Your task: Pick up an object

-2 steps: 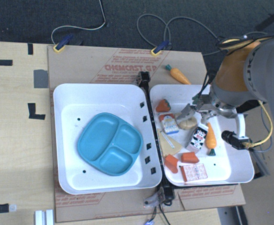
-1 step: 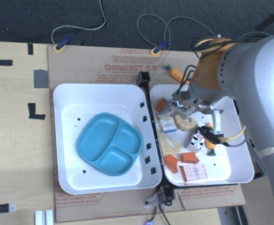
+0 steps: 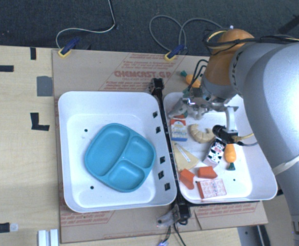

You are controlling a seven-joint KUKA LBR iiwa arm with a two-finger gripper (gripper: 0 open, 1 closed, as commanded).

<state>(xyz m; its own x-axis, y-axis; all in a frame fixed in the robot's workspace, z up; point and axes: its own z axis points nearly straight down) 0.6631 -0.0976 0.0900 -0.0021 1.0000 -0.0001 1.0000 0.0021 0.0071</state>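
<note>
Although the arm's bulk hides much of the right bin [image 3: 262, 188], the gripper [image 3: 190, 105] hangs over its cluttered upper end; its jaws' state is unclear.

- Bench top [image 3: 16, 152]: pale wood-look surface, black tape marks left of the cardboard sheet.
- Cardboard sheet [image 3: 113, 73]: brown, red print, lies flat on the bench.
- Dark carpet [image 3: 47, 9]: beyond the cardboard's far edge, grey-blue.
- Cables [image 3: 95, 29]: thin, light, loop over the carpet behind the cardboard.
- Clamps [image 3: 67, 47]: yellow and blue, on the cardboard's far edge.
- Light: even, soft shadows.
</note>
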